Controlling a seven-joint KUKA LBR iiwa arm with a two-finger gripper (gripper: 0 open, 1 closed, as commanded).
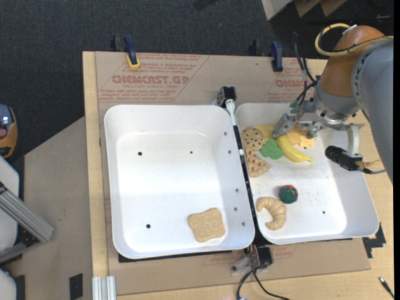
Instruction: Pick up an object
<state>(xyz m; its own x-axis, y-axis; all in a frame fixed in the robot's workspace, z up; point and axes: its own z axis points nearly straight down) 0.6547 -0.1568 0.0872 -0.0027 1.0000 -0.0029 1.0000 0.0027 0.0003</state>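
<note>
The right bin (350, 224) holds several toy foods. A yellow banana (294, 150) lies at its far end beside a green leafy piece (271, 149), a pale yellow wedge (307, 142) and two dotted tan slices (253, 139). Nearer the front sit a croissant (272, 211) and a small green and red ball (287, 194). My gripper (297, 127) hangs over the far end of this bin, just above the banana and the wedge. It looks open, and I see nothing between its fingers. A tan toast slice (207, 225) lies in the left bin (125, 186).
The grey arm with its orange band (350, 61) reaches in from the upper right. A black cable piece (342, 157) hangs over the right bin's right side. Blue clamps (131, 50) hold the cardboard at the back edge.
</note>
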